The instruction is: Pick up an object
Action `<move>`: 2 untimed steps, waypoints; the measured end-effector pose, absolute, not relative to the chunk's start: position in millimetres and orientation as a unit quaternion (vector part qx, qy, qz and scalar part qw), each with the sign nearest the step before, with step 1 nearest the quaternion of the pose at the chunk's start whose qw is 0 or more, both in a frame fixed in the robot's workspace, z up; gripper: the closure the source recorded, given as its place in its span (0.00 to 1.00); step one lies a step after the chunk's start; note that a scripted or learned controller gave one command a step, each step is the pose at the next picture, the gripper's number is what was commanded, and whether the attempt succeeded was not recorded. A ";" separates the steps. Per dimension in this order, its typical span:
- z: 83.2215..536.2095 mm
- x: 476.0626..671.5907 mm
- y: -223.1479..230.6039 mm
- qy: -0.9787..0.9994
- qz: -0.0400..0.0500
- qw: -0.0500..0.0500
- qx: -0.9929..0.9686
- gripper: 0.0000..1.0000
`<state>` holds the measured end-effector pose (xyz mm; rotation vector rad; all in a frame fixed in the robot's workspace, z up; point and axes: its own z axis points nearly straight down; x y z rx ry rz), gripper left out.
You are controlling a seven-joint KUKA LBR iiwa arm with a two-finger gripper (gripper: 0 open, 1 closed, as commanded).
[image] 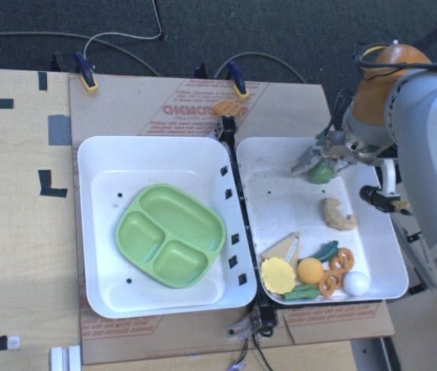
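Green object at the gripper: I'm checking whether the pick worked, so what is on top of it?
The gripper sits over the green object, hiding its upper part. Below it is the right bin's floor; contact can't be judged.

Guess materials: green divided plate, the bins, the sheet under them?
Green divided plate: looks like moulded plastic, matte to satin, uniform colour with soft rounded compartment edges. Bins: probably white plastic or thin formed sheet, slightly glossy, with rounded corners and some scuffs and specks. Sheet under them: brown corrugated cardboard by its look, matte, with red printed lettering and blue clamps on its edge.
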<state>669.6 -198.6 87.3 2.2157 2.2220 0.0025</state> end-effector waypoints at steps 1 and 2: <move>97.6 669.8 -199.0 0.708 0.000 0.003 0.706 1.00; 124.0 668.8 -136.5 0.708 0.000 0.000 0.706 1.00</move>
